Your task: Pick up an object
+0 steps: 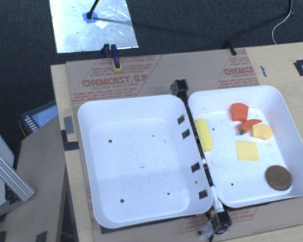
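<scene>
The right bin [288,105] holds several small items. A yellow corn cob [203,134] lies along its left wall. An orange piece [239,111] sits near the back, with a small orange carrot-like bit [248,126] just below it. Beside that is a yellow-orange cheese block [262,132]. A flat pale yellow square slice [248,151] lies in the middle. A round brown cookie [278,177] rests near the front right corner.
The left bin [93,120] stands beside the right one, joined by black clips [196,167] along the shared edge. Both rest on a cardboard sheet [134,75]. A shiny metal plate [93,20] lies at the back, and an aluminium frame [3,170] at the left.
</scene>
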Available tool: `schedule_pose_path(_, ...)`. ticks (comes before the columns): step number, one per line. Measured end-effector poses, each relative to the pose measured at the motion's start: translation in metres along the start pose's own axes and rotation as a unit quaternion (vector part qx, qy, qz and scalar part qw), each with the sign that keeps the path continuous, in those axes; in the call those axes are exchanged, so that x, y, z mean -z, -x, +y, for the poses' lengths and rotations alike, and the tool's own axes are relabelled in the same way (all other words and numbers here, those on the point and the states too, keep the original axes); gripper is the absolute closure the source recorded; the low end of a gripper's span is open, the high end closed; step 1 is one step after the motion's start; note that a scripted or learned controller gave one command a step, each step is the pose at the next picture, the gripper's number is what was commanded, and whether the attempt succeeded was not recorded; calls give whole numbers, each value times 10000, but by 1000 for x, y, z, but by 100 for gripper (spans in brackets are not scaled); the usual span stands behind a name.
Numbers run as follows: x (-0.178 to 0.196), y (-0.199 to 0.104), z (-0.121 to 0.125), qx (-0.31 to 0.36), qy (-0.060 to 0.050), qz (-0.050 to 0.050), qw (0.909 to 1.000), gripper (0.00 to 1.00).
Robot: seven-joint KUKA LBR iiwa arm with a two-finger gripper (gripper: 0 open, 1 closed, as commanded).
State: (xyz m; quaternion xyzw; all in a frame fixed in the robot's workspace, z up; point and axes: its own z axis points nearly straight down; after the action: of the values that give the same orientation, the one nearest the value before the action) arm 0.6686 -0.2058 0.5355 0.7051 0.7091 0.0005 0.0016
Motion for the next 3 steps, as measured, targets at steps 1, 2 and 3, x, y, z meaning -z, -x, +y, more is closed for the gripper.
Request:
schedule_pose_path(1,0,0,0,1,-1,0,10000,100)
schedule_pose_path(2,0,0,0,1,-1,-1,10000,100)
schedule_pose_path(3,0,0,0,1,-1,0,10000,100)
